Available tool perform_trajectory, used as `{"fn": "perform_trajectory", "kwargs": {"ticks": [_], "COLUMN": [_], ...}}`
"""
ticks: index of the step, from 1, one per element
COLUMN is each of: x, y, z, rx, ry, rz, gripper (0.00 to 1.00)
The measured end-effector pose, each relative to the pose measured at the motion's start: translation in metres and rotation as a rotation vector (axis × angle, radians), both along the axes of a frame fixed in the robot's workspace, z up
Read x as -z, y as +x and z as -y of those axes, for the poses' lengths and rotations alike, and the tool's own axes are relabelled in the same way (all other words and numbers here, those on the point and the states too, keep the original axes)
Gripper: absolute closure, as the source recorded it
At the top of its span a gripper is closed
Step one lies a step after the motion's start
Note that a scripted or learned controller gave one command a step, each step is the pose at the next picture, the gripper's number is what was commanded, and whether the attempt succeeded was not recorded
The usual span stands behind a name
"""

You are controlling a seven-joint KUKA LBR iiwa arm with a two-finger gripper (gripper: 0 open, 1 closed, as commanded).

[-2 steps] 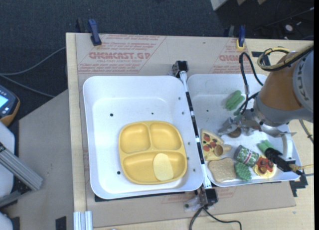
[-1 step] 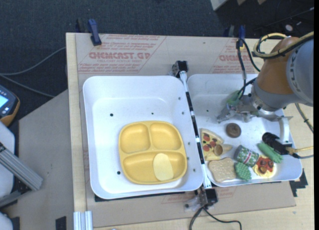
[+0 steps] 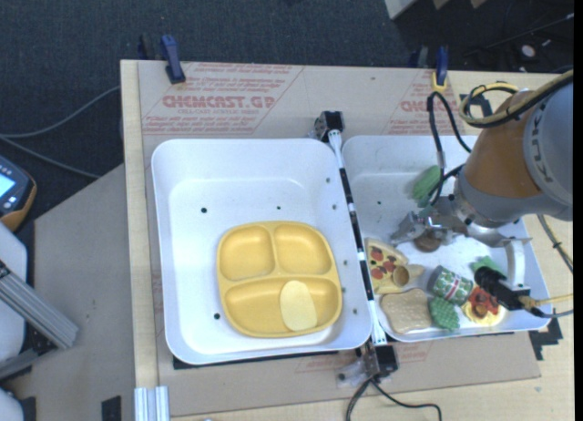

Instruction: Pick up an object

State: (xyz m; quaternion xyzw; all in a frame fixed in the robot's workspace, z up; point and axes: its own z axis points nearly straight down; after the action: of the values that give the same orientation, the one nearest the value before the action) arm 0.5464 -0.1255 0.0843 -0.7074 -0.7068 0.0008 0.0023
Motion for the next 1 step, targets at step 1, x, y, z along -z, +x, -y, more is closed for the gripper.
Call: {"fn": "perform_trajectory", "kwargs": {"ticks": [1], "x": [-0.0003], "y": [0.0194], "z": [0.0357], "rx": [0.001], "ry": [-0.004], "rz": [0.007], "gripper": [0.0]}}
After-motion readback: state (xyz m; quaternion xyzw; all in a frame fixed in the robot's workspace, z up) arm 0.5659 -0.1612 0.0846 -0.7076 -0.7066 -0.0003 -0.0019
